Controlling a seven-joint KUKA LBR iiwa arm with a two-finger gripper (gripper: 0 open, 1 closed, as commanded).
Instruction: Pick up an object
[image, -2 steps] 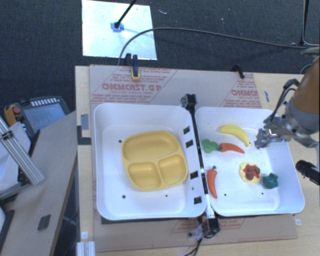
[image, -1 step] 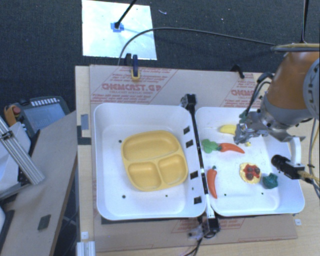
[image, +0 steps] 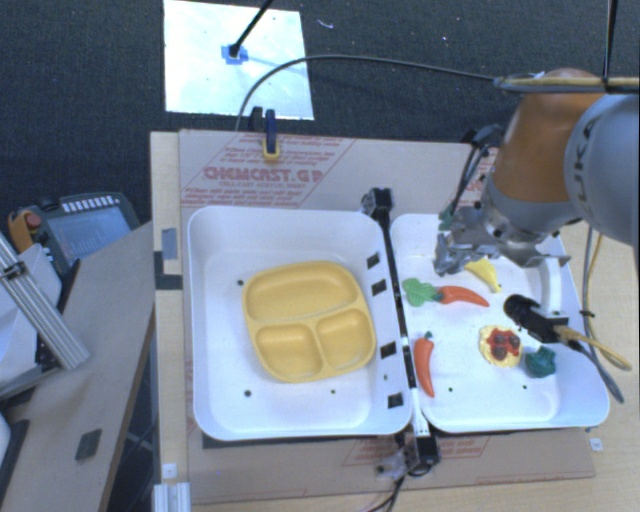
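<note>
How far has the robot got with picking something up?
Nothing looks picked up yet. The tool hangs low over the right bin, close to the yellow banana and the orange carrot, which both lie on the floor. Grabbing and lifting are left.

**My robot lab bench**

I work in a lab: two white bins (image: 300, 225) sit on a cardboard sheet (image: 300, 165) over dark carpet (image: 80, 90), with cables (image: 330, 62), a control pendant (image: 90, 228) and an aluminium rail (image: 40, 310) beside me
</note>
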